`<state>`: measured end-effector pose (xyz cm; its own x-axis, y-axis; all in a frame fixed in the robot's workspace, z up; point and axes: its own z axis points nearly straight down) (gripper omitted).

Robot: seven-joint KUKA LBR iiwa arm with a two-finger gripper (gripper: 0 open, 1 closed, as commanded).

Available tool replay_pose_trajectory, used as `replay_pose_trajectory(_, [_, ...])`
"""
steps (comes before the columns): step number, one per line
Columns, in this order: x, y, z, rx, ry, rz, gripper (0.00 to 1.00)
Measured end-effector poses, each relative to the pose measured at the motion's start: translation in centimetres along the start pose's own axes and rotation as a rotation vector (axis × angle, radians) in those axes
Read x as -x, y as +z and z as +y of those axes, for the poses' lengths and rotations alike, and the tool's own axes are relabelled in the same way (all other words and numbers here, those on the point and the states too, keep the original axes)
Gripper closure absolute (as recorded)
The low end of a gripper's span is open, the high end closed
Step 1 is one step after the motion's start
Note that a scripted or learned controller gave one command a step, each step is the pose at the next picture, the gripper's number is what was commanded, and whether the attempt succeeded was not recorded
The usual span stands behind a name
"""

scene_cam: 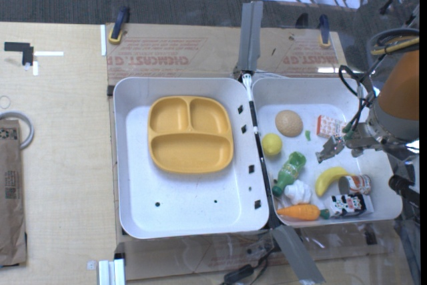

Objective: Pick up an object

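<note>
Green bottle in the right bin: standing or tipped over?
Tipped over. The green bottle lies on its side on the right bin's floor, its length running diagonally between the lemon and the carrot.

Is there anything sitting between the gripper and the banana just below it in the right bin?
Nothing visible. The gripper hovers over bare bin floor in the right bin, and the banana lies just below it in the picture with no object between. The small can sits beside the banana.

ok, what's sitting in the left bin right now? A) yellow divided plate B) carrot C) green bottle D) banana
A: the yellow divided plate lies in the left bin; the banana, carrot and green bottle are in the right bin.
</note>
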<state>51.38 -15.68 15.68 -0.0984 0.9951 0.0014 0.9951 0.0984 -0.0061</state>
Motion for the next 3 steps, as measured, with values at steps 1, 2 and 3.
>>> replay_pose_trajectory(1, [2.7, 6.8, -1.4, 0.002, -0.085, 0.0, 0.0])
replay_pose_trajectory(2, [4.5, 6.8, -4.0, 0.003, -0.097, 0.0, 0.0])
replay_pose_trajectory(3, [4.5, 6.1, -4.0, 0.002, -0.094, 0.001, 1.0])
